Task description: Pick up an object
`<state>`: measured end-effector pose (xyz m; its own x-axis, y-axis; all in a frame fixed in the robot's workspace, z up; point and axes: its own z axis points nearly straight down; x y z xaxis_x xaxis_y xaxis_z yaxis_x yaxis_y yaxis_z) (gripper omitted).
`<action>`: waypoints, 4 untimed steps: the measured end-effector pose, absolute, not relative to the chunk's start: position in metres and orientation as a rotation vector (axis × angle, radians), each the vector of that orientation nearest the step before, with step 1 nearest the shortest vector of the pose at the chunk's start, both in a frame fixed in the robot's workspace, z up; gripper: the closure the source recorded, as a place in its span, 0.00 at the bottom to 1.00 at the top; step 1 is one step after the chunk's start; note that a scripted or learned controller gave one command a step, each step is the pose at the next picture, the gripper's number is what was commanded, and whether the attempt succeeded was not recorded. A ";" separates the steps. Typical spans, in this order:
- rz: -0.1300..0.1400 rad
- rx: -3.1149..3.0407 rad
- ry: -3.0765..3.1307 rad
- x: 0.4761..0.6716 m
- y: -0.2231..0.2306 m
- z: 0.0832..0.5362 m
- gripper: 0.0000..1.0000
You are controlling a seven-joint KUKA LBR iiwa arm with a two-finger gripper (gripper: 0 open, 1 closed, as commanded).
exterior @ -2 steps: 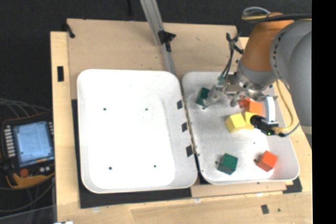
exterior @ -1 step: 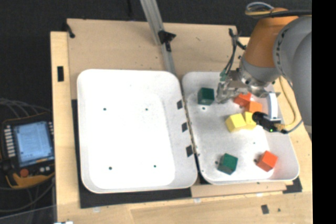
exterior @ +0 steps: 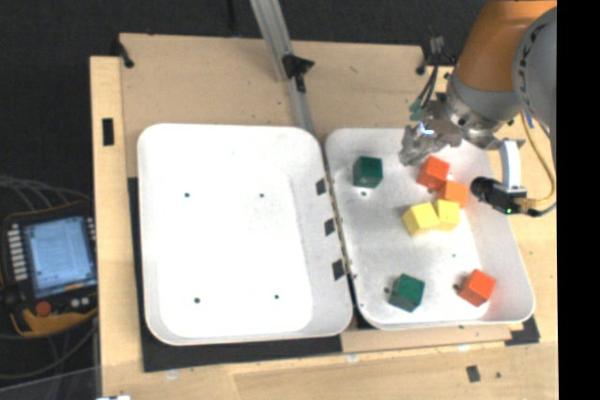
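Small orange plastic cube (exterior: 434, 171) lies in the right white bin (exterior: 375, 314), touching a second orange cube (exterior: 456, 192) beside two yellow blocks (exterior: 431, 216). Gripper (exterior: 418, 145) sits just above-left of it, likely lining up a grasp; its opening cannot be told.

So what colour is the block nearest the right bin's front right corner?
Orange-red; the block sits in the right bin, clearest in the camera view.
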<state>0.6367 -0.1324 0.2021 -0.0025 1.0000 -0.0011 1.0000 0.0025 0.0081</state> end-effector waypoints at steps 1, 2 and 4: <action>0.005 2.217 2.222 0.638 -0.134 0.221 1.00; 0.004 2.215 2.229 0.624 -0.082 0.233 1.00; 0.003 2.214 2.231 0.585 0.027 0.245 1.00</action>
